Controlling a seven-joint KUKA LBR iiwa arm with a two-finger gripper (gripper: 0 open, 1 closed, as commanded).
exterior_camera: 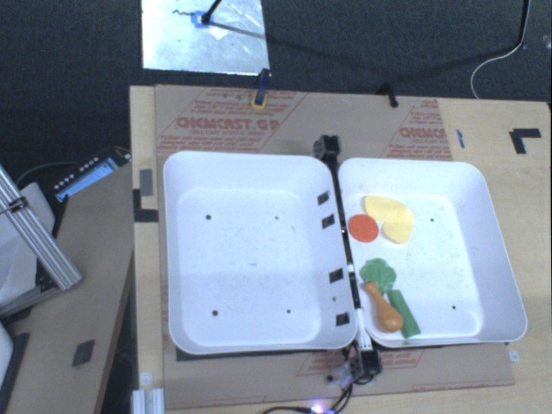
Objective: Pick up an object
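A lab: white bins (250, 166) on a cardboard-topped bench (224, 119).

My one camera sits fixed above the worktop (285, 110), looking down at a slant from the near edge. It stands far enough back to take in both white bins: the left bin (250, 166) and the right bin (483, 231), plus dark floor (388, 24) beyond.
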